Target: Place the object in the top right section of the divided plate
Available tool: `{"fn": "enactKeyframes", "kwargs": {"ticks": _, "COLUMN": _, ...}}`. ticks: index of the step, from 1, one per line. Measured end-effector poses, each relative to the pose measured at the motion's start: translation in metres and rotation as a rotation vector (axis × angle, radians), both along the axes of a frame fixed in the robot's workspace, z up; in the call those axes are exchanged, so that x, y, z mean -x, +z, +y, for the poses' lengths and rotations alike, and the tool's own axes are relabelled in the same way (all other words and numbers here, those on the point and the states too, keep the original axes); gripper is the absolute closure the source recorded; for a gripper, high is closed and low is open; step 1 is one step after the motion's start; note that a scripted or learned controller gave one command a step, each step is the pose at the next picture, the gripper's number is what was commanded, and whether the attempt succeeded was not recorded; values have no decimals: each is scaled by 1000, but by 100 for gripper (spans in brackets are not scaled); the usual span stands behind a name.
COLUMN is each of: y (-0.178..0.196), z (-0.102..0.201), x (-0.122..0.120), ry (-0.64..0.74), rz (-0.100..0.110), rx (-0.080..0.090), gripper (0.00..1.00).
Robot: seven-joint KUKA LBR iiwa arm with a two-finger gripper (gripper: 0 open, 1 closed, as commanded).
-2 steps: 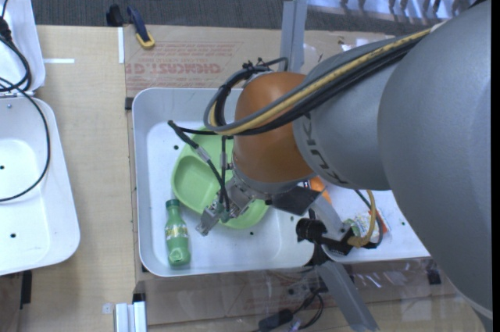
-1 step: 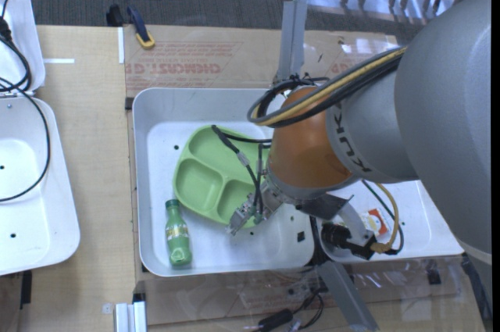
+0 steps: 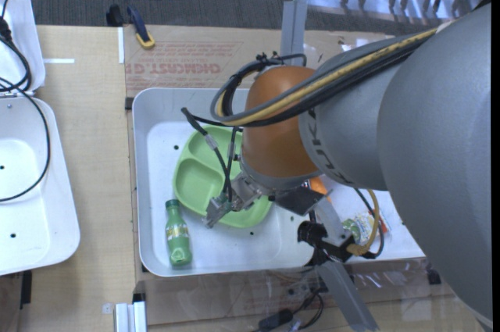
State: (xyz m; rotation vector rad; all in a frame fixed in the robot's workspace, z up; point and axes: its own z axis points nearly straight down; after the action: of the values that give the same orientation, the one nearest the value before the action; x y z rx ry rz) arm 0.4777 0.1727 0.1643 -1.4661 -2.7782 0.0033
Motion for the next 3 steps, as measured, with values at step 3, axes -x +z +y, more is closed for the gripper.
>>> {"fn": "enactKeyframes", "kwargs": {"ticks": 3, "y": -34, "z": -4, "x": 0, "ry": 780, "rz": 2, "rx": -2, "gripper": 100}}
